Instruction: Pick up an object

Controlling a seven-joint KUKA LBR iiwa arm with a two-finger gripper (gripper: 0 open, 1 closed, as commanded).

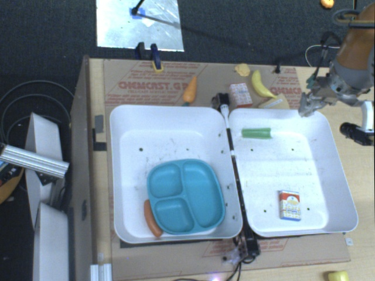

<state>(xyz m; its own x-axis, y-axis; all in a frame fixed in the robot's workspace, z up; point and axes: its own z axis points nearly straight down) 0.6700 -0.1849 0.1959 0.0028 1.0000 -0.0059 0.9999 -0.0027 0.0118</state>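
Nearest to me, at the bottom of the right bin (337, 157), I am looking at a small carton (289, 205) with a red-and-white face, lying flat with its long axis running near to far; the print on it is too small for me to read. In the left bin (126, 157), a blue divided tray (185, 195) is sitting with an orange sausage-shaped piece (152, 218) touching its near-left edge.

Farther up the right bin, a green cylinder (256, 133) is lying with its long axis running left to right, parallel to the far wall. I am judging it the likeliest target: it is lying to the left of the gripper (308, 106) and a little nearer to me, so the arm would be coming leftward and down across the short axis.

That gripper is hovering over the bin's far-right corner, and I cannot tell its state.

Beyond the bins, a banana (261, 85), a small pink-printed box (240, 93) and a carrot (190, 90) are lying on the cardboard-covered surface (140, 78), where I am reading red lettering as "CHEMCAST".
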